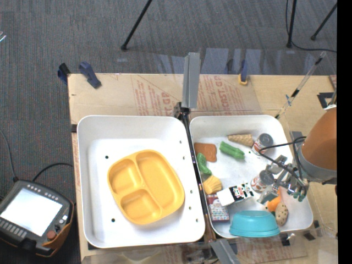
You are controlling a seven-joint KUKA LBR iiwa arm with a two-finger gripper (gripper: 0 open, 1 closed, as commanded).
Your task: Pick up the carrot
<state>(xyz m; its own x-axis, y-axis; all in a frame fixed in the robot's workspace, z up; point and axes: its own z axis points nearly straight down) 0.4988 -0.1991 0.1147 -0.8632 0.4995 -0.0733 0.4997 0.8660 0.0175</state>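
Observation:
The carrot [273, 204] shows as a small orange piece near the front right of the right bin [300, 216], beside a speckled cookie [282, 214]. My gripper [278, 190] hangs directly over it, and its metal body covers the carrot's upper part. A thin strip of orange shows up between the gripper parts. From this angle I cannot tell whether the carrot is touched or held.
Also in the right bin are a teal bowl [253, 224], a black-and-white box [236, 193], a yellow toy [212, 185], green pieces [231, 150], a cone [241, 139] and a brown slab [205, 150]. The left bin [96, 142] holds a yellow divided plate [145, 186].

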